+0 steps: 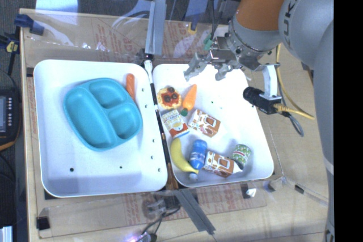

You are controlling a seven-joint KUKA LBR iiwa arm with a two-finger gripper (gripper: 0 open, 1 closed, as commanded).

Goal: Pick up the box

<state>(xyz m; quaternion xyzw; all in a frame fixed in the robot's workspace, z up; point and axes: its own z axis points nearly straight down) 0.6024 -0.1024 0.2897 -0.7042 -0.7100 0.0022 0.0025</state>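
The grey arm (295, 3) with its orange band reaches in from the right, above the far edge of the right bin. The wooden surface (295, 178) carries two shallow white bins side by side. The left bin (51, 156) holds a blue divided tray (102, 113), which lies near its middle, and a small orange carrot-like piece (131, 86) just beside the tray at the bin's right wall. The right bin (249, 122) is crowded with small things. The gripper (207, 68) hangs over this bin's far left corner; its fingers are spread apart with nothing between them. Below it lie a pizza slice toy (169, 97) and a carrot (190, 97), touching each other. The box (204, 123), a brown-and-white carton, lies tilted near the bin's middle, just beside a smaller red-and-white carton (174, 122). A second brown box (218, 164) lies near the front wall, between a blue bottle (197, 155) and a green can (241, 155). A banana (180, 157) curves along the left front, touching the bottle.
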